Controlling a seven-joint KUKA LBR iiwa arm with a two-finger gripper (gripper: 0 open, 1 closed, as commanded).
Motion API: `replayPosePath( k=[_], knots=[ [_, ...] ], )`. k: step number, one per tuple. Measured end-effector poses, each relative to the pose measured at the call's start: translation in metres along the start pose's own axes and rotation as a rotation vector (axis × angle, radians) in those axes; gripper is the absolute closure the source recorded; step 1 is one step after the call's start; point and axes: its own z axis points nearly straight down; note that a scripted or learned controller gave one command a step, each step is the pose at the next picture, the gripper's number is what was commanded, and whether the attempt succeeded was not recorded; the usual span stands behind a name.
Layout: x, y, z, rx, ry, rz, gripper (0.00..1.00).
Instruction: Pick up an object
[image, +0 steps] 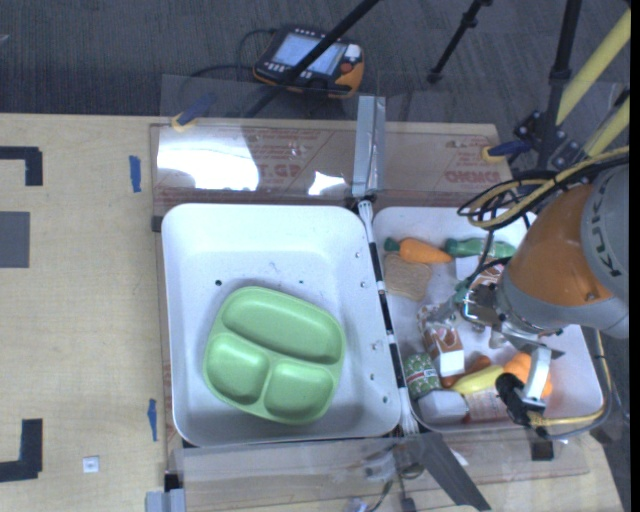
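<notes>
On the bench (80, 330), the arm reaches in from the right of the frame and its gripper (478, 312) hangs low over the cluttered right bin (420, 222). Whether it is wide or narrow cannot be told. An orange carrot (422, 251) lies at the bin's upper left and a yellow toy (478, 379) lies lower, just beside the gripper. The left bin (180, 300) holds a green divided plate (272, 352).

This is a robotics lab: a grey-and-orange KUKA arm (565, 262) reaches over two white bins (262, 248) set on a wooden bench (80, 330) marked with black tape corners (30, 165) and blue tape strips (135, 172). A handheld control pendant (305, 58) lies on the grey carpet (100, 50) behind it, beside black tripod legs (458, 38).
</notes>
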Motion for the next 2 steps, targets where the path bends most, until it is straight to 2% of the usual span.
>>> replayPosePath(
  k=[1, 2],
  knots=[
    [0.004, 0.0261, 0.0031, 0.036, 0.0, -0.024, 0.0],
    [0.0055, 0.0304, 0.003, 0.024, -0.008, -0.212, 0.0]
  ],
)
